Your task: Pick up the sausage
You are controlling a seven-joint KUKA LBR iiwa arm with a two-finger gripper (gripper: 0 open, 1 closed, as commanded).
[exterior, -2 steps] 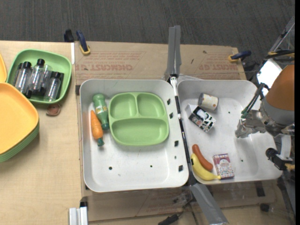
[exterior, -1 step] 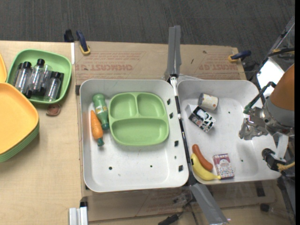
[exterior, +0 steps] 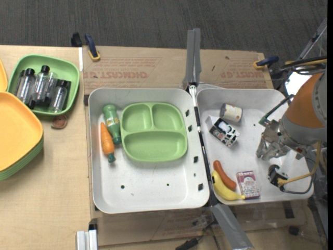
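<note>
The sausage is a short red-orange piece lying at a slant near the front left of the right bin. It rests against a yellow banana just in front of it. My gripper hangs low over the right part of the same bin, to the right of the sausage and apart from it. Nothing shows in its grasp. The arm's orange band rises behind it.
In the right bin lie a pink box, a white cup and a black-and-white toy. The left bin holds a green divided plate, a green bottle and a carrot.
</note>
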